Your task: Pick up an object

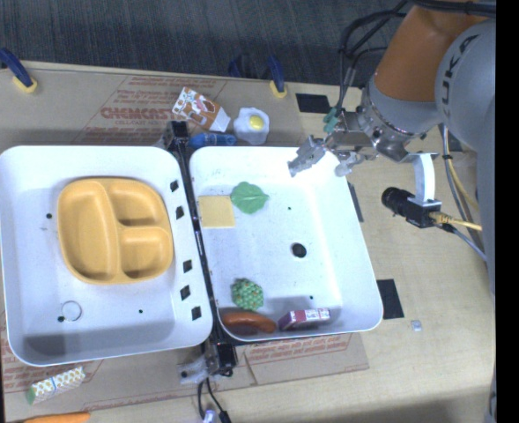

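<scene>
Overhead, the gripper (316, 157), fingers spread and holding nothing, hangs above cardboard-covered bench (136, 104), carpet (153, 16) beyond.

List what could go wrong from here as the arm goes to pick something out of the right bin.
1. The sausage, red box and broccoli crowd the right bin's near wall; the gripper may hit the wall or nudge a neighbour.
2. The cheese slice and green leaf lie flat, so the fingers may slide over them.
3. The gripper hangs over the bin's far rim and could clip it going down.
</scene>
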